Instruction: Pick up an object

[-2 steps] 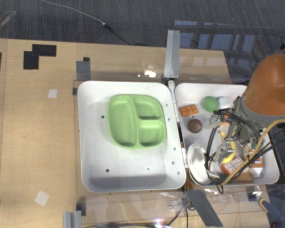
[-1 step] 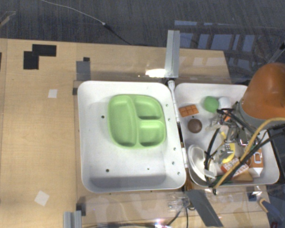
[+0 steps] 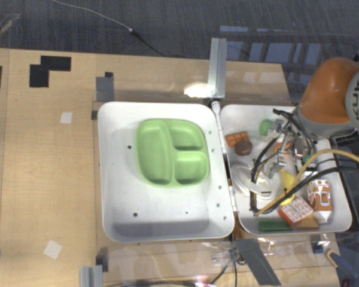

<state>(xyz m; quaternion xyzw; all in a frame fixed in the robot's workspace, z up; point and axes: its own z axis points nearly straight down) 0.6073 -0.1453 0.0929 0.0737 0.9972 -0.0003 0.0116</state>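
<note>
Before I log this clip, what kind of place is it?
Most likely a robotics lab bench set up for bin picking, not a home. Two white bins are fixed side by side on a wooden bench, and a cabled arm reaches over a small clutter of items in the right-hand one.

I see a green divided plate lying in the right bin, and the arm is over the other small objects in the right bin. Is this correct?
Not quite. The camera view shows the green divided plate in the left bin, not the right one. The arm is indeed over the small objects in the right bin.
</note>
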